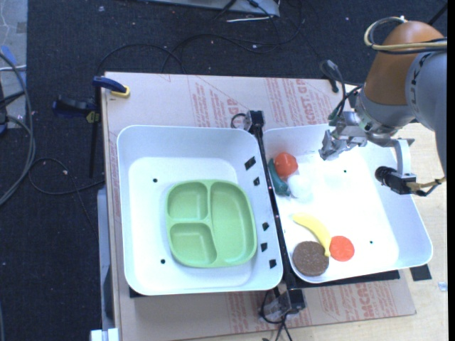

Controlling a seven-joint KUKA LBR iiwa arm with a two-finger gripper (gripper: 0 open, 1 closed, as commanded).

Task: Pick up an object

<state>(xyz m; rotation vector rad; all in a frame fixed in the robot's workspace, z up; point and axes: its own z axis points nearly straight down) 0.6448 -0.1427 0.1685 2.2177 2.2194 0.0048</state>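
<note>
1. Our gripper (333, 148) sits in the upper right of the frame, over the back edge of the right bin (398, 219). Nothing shows between its tips, and we cannot tell how wide it stands.
2. Nearest to it, down and to the left in the picture, lie an orange-red ball (285, 164), a teal piece (279, 185) against the bin's left wall, and a pale white lump (301, 185) that barely stands out from the floor.
3. The ball is the closest candidate, we judge: the coming move turns on a short shift leftward and slightly toward the bottom of the frame, then a descent.
4. Farther down the frame rest a yellow banana (313, 227), its long axis running diagonally from upper left to lower right, a brown disc (310, 258) touching its lower end, and a red round piece (342, 248) just beside both.
5. The left bin (142, 148) holds a green divided tray (211, 224), well apart from the gripper.
6. Only one arm (405, 62) serves here, entering from the right.
</note>
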